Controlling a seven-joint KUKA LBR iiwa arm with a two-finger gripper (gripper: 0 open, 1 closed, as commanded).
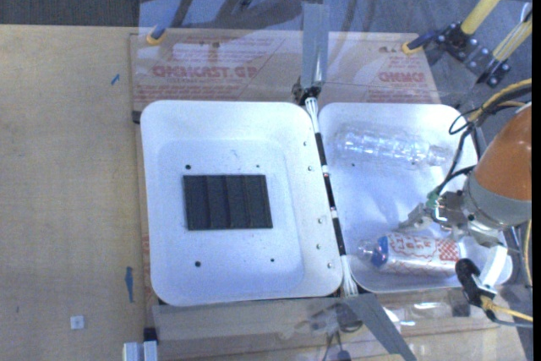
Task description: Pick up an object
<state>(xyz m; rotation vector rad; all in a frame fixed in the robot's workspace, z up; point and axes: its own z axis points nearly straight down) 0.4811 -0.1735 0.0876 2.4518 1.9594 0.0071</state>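
Reaching in from the right: one arm (505, 173), grey, with the orange band bulging above the wrist, bent low over the right bin (372, 116). Tipped downward and toward the view's left, with the gripper (431, 214) hanging just above the bin floor. Spread or pressed together: cannot tell, the tip being too small and cluttered with cables. Nothing seen pinched there.

Counted in the right bin: two things. One tube (410, 251), red-and-white label, blue cap, lying flat just beside the gripper on its near side, cap end pointing to the view's left; touching the gripper or not, cannot tell. One clear bottle (385, 148), lying on its side on the far side of the gripper, apart from it, near the bin's back wall.

Counted in the left bin (169, 131): one thing. One black pad (227, 201), ridged in strips, flat on the floor, well apart from the gripper to the view's left, past the seam between the bins.

Bins: two, side by side, touching along that seam.
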